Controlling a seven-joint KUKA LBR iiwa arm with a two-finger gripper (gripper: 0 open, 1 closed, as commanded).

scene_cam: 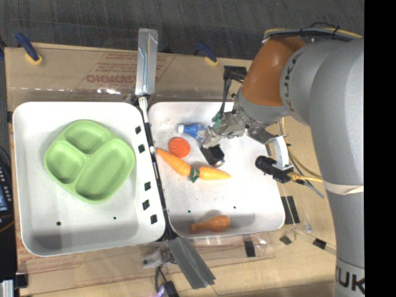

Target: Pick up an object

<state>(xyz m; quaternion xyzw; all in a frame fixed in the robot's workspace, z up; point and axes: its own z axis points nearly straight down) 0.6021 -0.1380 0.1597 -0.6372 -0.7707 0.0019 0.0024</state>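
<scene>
The right bin holds several toy foods. A blue-and-white bottle lies near its back. A red tomato-like ball sits just in front of it. Two orange carrots lie in the middle, one slanted and one with a green end. A brown drumstick rests by the front wall. My gripper hangs over the bin's middle, right of the bottle and just above the carrot with the green end. A small dark object sits at its tip.
The left bin holds a green divided plate. A metal divider strip stands between the bins at the back. The grey arm covers the right side of the bench, with cables beside the right bin.
</scene>
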